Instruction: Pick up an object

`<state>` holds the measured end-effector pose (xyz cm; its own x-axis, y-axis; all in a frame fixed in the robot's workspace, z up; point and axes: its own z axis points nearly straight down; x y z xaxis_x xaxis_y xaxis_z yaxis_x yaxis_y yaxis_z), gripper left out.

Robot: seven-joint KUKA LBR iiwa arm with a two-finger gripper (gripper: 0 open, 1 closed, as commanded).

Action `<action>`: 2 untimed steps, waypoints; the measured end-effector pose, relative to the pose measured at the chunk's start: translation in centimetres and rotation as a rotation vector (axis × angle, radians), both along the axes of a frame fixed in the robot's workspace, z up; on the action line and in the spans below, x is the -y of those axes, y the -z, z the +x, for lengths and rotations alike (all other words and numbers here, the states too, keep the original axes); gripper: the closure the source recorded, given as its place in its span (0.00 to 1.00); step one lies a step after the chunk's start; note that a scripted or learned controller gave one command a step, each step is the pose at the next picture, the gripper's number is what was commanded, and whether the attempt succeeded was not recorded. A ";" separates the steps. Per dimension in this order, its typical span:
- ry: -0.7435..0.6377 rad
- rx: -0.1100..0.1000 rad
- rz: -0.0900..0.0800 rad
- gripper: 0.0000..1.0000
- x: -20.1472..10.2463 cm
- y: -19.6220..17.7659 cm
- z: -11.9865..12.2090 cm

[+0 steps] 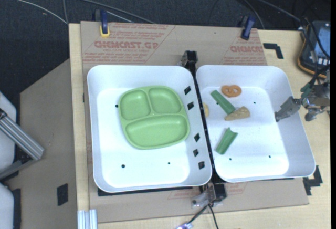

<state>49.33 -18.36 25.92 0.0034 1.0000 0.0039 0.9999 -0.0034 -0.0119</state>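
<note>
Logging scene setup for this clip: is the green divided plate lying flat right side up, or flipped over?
Right side up. The green divided plate lies flat in the left bin, its three compartments facing the camera with raised ridges between them.

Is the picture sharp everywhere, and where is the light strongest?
Camera view: light is even and bright on both white bins, which look nearly washed out; the green plate casts a faint shadow; the small items, like the orange pretzel, are soft; the gripper at the right edge is dim and blurry.
</note>
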 end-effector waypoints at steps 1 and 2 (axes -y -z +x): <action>-0.003 0.011 -0.003 0.00 0.0 -0.5 0.2; -0.003 0.005 0.000 0.00 -0.1 5.8 0.4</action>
